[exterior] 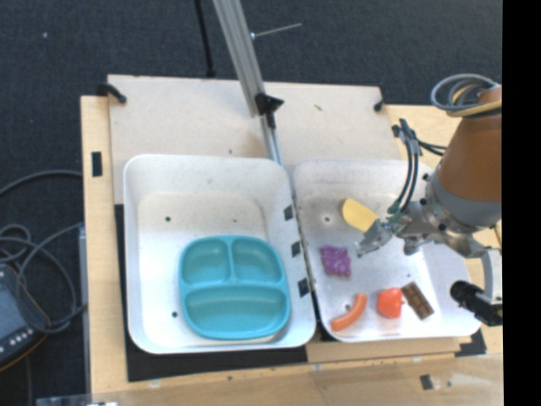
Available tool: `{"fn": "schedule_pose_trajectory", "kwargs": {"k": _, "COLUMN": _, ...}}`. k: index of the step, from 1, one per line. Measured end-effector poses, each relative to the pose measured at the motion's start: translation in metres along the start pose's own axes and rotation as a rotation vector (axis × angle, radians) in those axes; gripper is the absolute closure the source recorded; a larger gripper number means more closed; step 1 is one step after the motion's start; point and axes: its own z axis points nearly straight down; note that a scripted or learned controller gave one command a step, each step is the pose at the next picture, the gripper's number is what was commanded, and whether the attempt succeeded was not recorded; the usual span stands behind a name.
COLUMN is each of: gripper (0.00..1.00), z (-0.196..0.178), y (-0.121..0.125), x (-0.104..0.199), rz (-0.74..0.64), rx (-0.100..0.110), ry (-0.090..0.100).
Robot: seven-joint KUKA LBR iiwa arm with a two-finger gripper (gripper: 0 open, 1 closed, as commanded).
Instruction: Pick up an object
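A: From the overhead camera, where is the hand (378, 237)?

B: Over the right bin (314, 194), reaching in from the right. Its tip sits near the middle of that bin, low over the floor. I cannot tell whether it is apart or together; nothing visible is clamped in it.

A: Which object is the likeliest pick?

B: My guess is either the yellow piece (358, 214) or the purple toy (336, 260). The yellow piece lies just up and to the left of the tip, very near it. The purple toy lies down and to the left, also near. The tip sits roughly between the two, neither touched as far as I can see.

A: Does either have a long axis?

B: The yellow piece is a rounded wedge, slightly longer along a diagonal. The purple one is lumpy and squarish.

A: What else is about?

B: Along the near wall of the bin: an orange carrot-like toy (349, 311) lying slanted, a red-orange tomato-like ball (389, 303), and a brown bar (417, 300) just beside it. All are apart from the tip. The left bin (139, 193) holds a teal divided tray (234, 288).

A: Any obstruction?

B: The bin's floor around the tip looks clear; the divider wall between the bins stands close behind the purple toy.
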Motion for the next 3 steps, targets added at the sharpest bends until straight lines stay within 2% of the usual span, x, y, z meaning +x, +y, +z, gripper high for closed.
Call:
{"fn": "schedule_pose_trajectory", "kwargs": {"k": 1, "gripper": 0.0, "z": 0.0, "y": 0.0, "x": 0.0, "rz": 0.002, "rx": 0.0, "ry": 0.0}}
{"fn": "schedule_pose_trajectory", "kwargs": {"k": 2, "gripper": 0.0, "z": 0.044, "y": 0.005, "x": -0.004, "rz": 0.003, "rx": 0.006, "ry": -0.001}}
{"fn": "schedule_pose_trajectory", "kwargs": {"k": 3, "gripper": 0.0, "z": 0.105, "y": 0.001, "x": -0.01, "rz": 0.003, "rx": 0.008, "ry": 0.0}}
